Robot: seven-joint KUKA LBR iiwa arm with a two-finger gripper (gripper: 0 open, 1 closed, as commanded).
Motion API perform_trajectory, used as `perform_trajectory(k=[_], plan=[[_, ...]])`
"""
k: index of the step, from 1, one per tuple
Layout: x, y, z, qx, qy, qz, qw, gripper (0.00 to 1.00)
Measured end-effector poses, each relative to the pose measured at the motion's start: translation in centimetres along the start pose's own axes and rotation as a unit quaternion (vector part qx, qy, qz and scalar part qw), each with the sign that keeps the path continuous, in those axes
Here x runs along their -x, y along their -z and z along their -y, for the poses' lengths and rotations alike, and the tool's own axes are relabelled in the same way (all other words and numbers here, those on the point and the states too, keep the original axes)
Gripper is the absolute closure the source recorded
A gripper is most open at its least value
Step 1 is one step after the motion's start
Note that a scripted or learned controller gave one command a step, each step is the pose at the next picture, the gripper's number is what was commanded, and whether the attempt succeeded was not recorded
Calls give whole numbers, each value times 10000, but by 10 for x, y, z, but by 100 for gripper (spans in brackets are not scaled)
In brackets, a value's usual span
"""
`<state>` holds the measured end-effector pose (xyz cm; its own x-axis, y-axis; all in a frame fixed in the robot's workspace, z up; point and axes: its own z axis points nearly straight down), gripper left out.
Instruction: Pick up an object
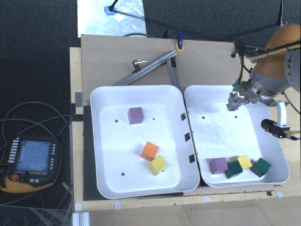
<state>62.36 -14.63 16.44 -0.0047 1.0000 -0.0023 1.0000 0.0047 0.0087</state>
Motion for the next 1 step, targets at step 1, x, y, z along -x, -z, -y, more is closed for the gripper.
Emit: perform_trajectory(k=[1], plan=[[0,53,-3,-1,1,-1,10000,100]])
